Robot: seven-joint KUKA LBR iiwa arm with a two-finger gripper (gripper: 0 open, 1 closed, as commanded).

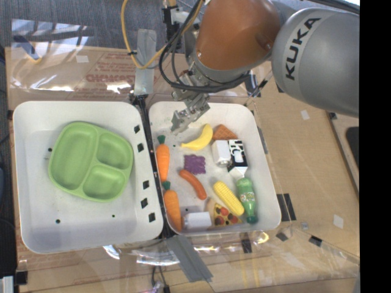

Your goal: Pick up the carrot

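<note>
Orange carrot [162,162] below-left of jaws [186,118], jaws' opening unclear, nothing visibly held

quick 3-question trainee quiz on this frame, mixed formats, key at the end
1. True or false: the green divided plate lies in the same bin as the banana.
2. Multiple choice. The upper carrot in the right bin lies: A) along the bin's left wall, B) on the plate, C) against the bin's right wall.
3. Fill in: the gripper hangs over the right bin's far end, closest to the ______.

Key
1. False: the plate is in the left bin, the banana in the right bin.
2. A. A second carrot lies lower along that same wall.
3. banana
</note>
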